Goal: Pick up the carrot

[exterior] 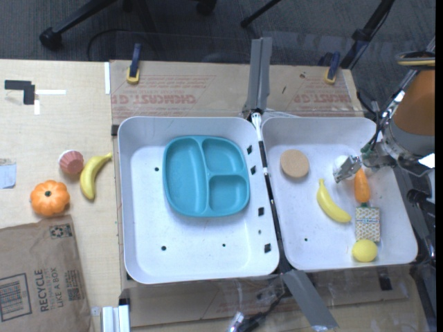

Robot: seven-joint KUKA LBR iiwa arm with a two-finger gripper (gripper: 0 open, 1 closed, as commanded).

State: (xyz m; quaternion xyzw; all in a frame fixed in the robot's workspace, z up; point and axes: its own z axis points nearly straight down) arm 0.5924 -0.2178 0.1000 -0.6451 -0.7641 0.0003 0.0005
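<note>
Overhead, slanted look: gripper [349,166] sits low in the right bin [304,251], near its far right side, arm coming in from the right with the orange band above the wrist. Whether it is apart or together I cannot tell; the metal tip is a pale blur. Carrot [361,186] lies just beside the tip, on its near right side, pointing roughly along the bin's depth, and nothing shows it between the fingers. Nearer than the carrot: a small patterned packet [367,223], then a lemon [365,251] at the near edge. Left and slightly nearer of the gripper, a banana [331,204] lies on the bin floor. Left of the gripper, slightly farther back, a round tan disc [295,164]. Well off to the left, across the divider, the left bin [138,206] carries a teal sectioned plate [206,176]. Farther left still, on the bench outside the bins: a second banana [92,175], a pinkish cupcake-like item [70,162], a small orange pumpkin [50,198], and a brown paper bag [38,275] marked RECYCLE.
</note>
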